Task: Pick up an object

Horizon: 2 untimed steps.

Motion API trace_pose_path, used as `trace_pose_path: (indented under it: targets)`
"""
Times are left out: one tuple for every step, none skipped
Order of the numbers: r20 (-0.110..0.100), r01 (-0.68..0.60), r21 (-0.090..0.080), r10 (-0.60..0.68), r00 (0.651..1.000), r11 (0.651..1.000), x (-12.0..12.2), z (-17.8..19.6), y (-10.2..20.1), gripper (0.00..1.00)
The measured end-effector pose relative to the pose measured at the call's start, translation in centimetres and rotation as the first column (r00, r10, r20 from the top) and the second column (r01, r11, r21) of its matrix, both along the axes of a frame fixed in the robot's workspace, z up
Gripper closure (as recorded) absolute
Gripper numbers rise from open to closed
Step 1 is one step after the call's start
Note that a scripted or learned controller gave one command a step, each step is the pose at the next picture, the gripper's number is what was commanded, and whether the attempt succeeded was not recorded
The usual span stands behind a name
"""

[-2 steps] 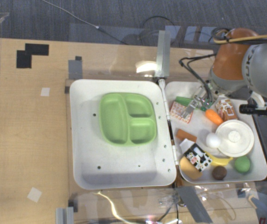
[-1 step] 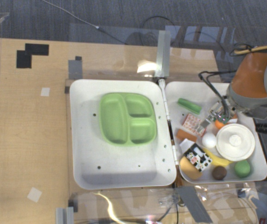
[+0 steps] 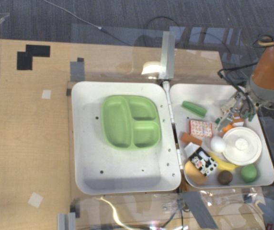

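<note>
Presently, gripper [image 3: 233, 110]: finger state cannot be told; nothing seen held. Directly below it, an orange piece [image 3: 226, 127]; beside, white lidded cup [image 3: 242, 145], white ball [image 3: 217, 144]; farther off, green cylinder [image 3: 194, 109], patterned card [image 3: 200, 128]. Advice: descend straight over one isolated item, avoiding the cup's rim.

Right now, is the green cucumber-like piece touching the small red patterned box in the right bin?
Apart. The camera view shows a strip of bare white bin floor between the green piece, lying near the top of the right bin, and the red patterned box below it.
</note>
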State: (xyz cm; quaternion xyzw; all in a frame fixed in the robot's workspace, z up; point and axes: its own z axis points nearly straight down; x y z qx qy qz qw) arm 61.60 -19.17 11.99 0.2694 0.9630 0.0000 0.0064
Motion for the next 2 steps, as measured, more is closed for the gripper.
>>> trace_pose_path:
  targets:
    - [0.012, 0.074, 0.0, -0.074, 0.997, 0.997, 2.9, -2.2, 0.4, 0.0]
    - [0.017, 0.001, -0.003, -0.001, 1.0, 1.0, -1.6, -2.2, 3.0, 0.0]
